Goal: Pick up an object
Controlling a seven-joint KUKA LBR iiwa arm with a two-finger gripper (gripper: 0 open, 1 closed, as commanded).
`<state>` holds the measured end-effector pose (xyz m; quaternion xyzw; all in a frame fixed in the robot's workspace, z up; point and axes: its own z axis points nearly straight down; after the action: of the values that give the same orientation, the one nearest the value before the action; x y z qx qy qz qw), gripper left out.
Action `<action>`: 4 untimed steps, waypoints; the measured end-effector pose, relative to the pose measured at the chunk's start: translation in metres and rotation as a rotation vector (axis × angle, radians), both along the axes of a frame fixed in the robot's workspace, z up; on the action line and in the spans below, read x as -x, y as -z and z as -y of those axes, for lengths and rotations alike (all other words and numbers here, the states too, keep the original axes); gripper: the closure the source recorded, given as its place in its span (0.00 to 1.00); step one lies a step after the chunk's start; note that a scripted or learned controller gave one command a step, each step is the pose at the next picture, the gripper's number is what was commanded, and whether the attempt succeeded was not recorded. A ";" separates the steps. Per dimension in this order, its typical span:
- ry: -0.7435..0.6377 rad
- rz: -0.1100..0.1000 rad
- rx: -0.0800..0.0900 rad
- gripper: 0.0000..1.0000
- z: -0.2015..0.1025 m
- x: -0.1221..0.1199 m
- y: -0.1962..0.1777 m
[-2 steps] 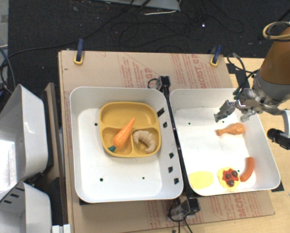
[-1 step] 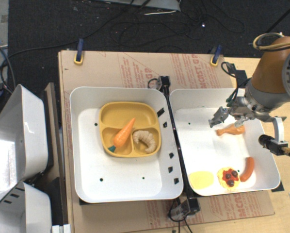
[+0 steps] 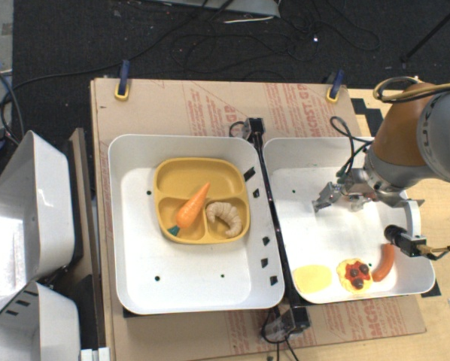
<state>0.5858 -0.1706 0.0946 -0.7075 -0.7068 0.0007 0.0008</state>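
End effector [image 3: 329, 198] is sitting low over the right bin [image 3: 300, 156], can't tell what state it's in, while the sausage [image 3: 384, 262], little pizza [image 3: 354, 272] and yellow disc [image 3: 312, 278] lie along that bin's near edge and the carrot [image 3: 193, 206] sits in the yellow plate [image 3: 172, 175] in the left bin [image 3: 127, 201].

Grey arm [image 3: 443, 138], orange band (black cables trailing), metal hand [image 3: 338, 195]
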 end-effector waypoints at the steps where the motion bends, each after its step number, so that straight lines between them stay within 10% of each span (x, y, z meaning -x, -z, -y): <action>1: 0.000 0.003 0.001 1.00 0.000 -0.001 -0.013; 4: -0.004 0.008 0.002 1.00 -0.007 -0.014 -0.149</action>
<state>0.6000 -0.1641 0.2434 -0.7059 -0.7083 -0.0015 -0.0030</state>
